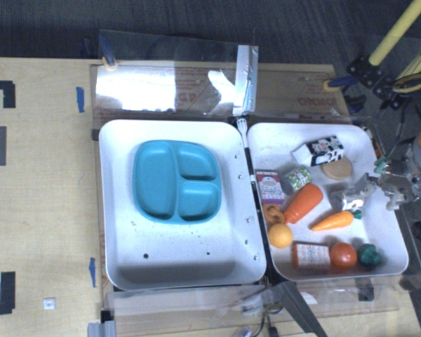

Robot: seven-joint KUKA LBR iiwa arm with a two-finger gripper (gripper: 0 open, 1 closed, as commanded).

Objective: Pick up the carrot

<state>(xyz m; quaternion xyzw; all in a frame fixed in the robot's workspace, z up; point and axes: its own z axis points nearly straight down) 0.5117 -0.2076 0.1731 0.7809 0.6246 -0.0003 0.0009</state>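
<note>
Gripper hovers at the right bin's three-o'clock rim; whether it is released or clenched cannot be told.

The carrot lies just beside it toward eight o'clock, near a red tomato; the left bin holds a blue divided tray.

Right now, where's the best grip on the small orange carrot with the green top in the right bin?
Grip the small orange carrot mid-body, from straight above, fingers closing across its narrow width. It lies flat, roughly left-right with its green end to the right; the larger orange carrot-shaped toy sits close on its upper left.
</note>
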